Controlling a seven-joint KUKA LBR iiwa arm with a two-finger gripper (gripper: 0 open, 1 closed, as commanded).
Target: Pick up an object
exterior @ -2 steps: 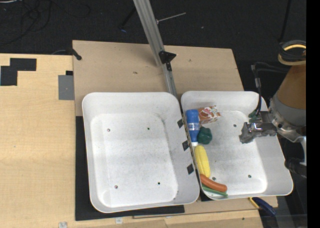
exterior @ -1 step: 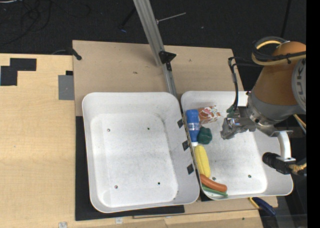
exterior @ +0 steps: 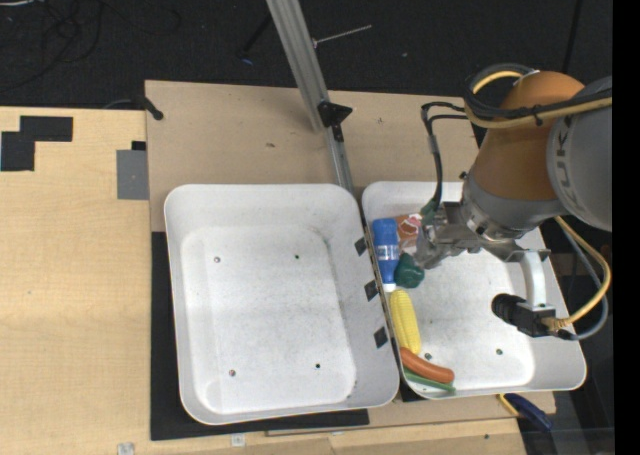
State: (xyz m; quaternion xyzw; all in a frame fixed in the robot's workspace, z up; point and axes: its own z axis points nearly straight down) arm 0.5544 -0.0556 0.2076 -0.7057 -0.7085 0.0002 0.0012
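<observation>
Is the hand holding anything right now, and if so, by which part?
Cannot be told. The hand is low in the right white bin, beside the small dark green object, but no hold is visible.

Even overhead light, moderately bright. White bins (exterior: 265,303) near overexposed, faint shading along inner walls. Soft shadow under arm (exterior: 530,158) on right bin. Background top dark, underexposed. Focus fair, slight graininess, small items soft.

No legible text, labels, numbers or signs on anything.
</observation>
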